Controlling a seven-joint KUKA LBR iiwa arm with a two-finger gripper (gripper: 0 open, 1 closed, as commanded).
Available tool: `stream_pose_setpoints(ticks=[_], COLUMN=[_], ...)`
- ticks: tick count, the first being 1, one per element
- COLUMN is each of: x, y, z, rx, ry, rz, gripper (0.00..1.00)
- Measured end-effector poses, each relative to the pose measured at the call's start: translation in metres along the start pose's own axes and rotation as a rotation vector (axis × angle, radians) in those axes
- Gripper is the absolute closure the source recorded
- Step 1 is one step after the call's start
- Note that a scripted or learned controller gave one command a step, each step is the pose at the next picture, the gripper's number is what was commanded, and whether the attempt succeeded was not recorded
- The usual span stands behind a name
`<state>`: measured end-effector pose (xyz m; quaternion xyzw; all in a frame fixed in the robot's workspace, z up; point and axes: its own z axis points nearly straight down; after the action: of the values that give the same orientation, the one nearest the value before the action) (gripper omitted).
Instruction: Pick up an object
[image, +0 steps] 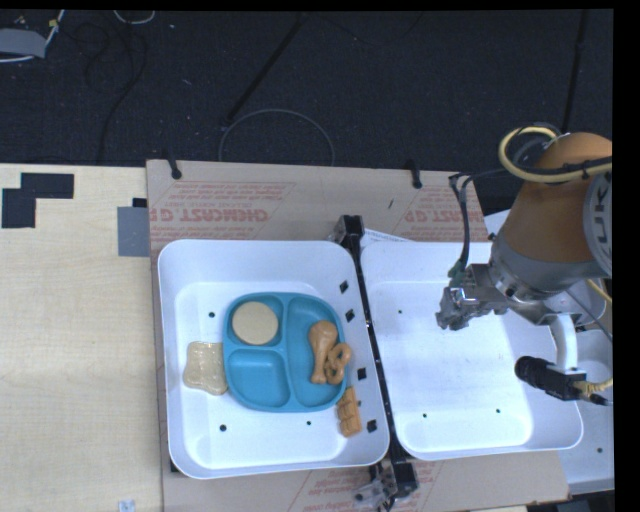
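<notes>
Two bins: I see a left bin (190, 290) and a right bin (480, 420), side by side, meeting at the black divider (365, 340).
One arm: my only arm, grey with an orange band (555, 200), reaches in from the right of the view.
Gripper position: the gripper (455, 310) hangs over the right bin, near that bin's upper left part.
Jaw state: I cannot tell how it stands; from above it reads as a dark metallic cluster, and I see nothing held in it.
Direction to targets: every pickable thing I see lies to the view's left of the gripper, across the divider, in the left bin.
Count, tray: one blue divided tray (265, 385) sits mid-bin.
Count, round piece: one tan disc (254, 322) lies in the tray's upper left compartment.
Count, long piece: one tan bone-like piece (322, 350) lies in the tray's right compartment, its long axis running roughly up-down in view, with a pretzel-like twist (339, 362) touching it.
Count, outside tray: one pale bread-like slab (206, 367) touches the tray's left edge; one small orange-brown piece (348, 411) lies just beside the tray's lower right corner.
Nearest candidate: I judge the small orange-brown piece and the bone-like piece closest to the gripper.
Next move, my judgement: carry leftward over the divider, then descend; the divider wall close by the small piece could crowd the approach.
</notes>
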<state>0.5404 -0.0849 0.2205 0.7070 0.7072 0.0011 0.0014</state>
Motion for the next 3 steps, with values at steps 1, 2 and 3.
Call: stream_pose_setpoints(ticks=[1,2,3], x=[-0.001,0.05,0.11], y=[0.001,-0.007,0.002], z=[-0.049,-0.045,-0.033], rx=[0.002,0.008,0.009], ry=[0.0,0.002,0.002], rz=[-0.001,-0.003,-0.004], gripper=[1.0,1.0,1.0])
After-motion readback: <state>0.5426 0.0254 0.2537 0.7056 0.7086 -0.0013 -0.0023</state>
